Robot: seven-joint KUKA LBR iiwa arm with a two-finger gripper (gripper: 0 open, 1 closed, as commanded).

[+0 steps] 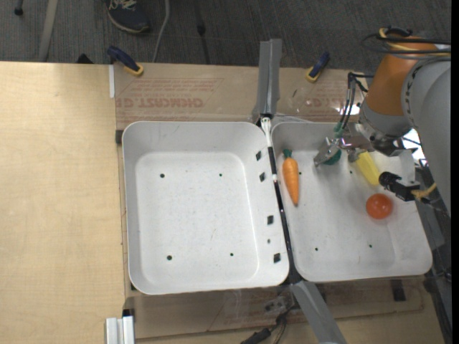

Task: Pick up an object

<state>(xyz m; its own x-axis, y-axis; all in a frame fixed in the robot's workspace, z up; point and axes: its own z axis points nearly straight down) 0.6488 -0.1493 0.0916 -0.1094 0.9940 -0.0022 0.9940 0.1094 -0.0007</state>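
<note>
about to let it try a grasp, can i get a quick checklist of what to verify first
1. Targets in the right bin: carrot, yellow piece, red ball present: ok.
2. Gripper over the right bin: ok.
3. Gripper lined up on an object: not ok, it sits between carrot and yellow piece.
4. Finger opening: cannot tell.
5. Carrot clear of the bin wall: not ok, it lies close to the left wall.

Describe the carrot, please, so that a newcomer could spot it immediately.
Look in the right-hand white bin, along its left wall beside the divider. The carrot lies there lengthwise, orange and tapered with a green top, unlike the round tomato and the yellow object further right.
</note>
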